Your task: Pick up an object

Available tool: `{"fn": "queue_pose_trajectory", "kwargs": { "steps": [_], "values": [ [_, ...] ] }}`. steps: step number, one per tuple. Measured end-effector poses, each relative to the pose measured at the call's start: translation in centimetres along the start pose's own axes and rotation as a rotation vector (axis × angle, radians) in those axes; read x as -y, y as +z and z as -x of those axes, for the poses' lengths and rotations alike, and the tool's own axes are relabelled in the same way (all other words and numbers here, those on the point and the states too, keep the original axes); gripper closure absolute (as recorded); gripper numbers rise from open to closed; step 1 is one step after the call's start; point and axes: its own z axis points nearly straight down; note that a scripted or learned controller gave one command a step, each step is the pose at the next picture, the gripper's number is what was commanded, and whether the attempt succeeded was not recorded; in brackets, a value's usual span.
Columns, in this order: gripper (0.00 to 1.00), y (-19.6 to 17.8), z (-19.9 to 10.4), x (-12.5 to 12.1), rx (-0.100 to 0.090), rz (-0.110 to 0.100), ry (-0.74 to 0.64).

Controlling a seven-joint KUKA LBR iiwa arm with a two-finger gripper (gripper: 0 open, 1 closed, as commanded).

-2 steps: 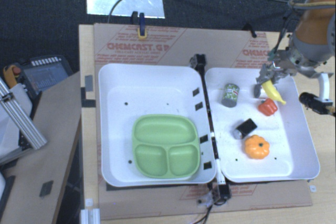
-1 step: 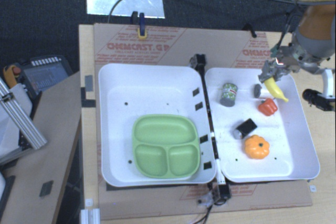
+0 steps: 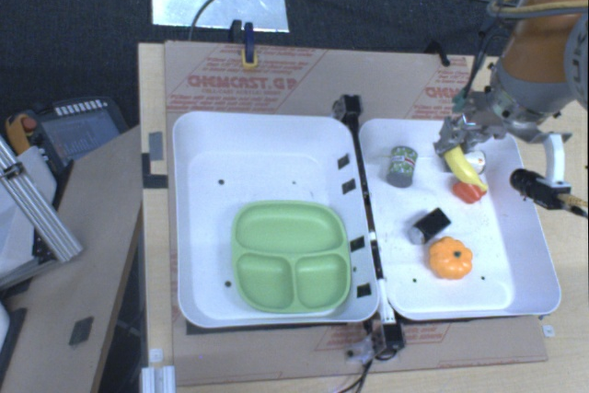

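Gripper [image 3: 457,143] upper right of frame, over the right bin [image 3: 525,290], touching banana [image 3: 457,165]; grip state unclear.

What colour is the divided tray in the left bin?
Light green, seen clearly in the camera view: the tray lies in the left bin.

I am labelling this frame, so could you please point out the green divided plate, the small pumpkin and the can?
green divided plate [image 3: 293,227]: camera view, floor of its long upper compartment.
small pumpkin [image 3: 450,259]: camera view, middle of its orange body.
can [image 3: 401,167]: camera view, its labelled side.
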Motion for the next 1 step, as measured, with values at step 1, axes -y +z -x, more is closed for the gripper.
{"fn": "queue_pose_trajectory", "kwargs": {
  "steps": [1],
  "values": [
    [1.00,1.04,-5.03,1.28,-0.001,-0.002,-0.001]
  ]
}}
